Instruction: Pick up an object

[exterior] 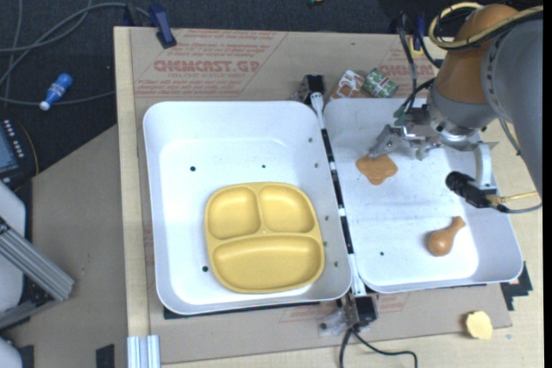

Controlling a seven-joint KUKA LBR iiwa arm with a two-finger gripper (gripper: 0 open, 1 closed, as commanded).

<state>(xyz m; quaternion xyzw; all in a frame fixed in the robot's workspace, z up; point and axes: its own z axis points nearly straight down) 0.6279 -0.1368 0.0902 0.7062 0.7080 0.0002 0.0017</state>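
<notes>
Your end effector (385, 145) hangs right of centre over the brown cookie (377, 169), seemingly lined up for grabbing it, its grip state unclear.

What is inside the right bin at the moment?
In the right bin lie a flat tan piece and a brown drumstick. The gripper hangs over the far part, and the arm covers the floor beneath it.

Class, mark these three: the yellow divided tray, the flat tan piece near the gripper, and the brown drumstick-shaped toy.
yellow divided tray (263, 237), camera view, central divider ridge
flat tan piece (378, 170), camera view, its middle
brown drumstick-shaped toy (440, 242), camera view, rounded fat end
</notes>
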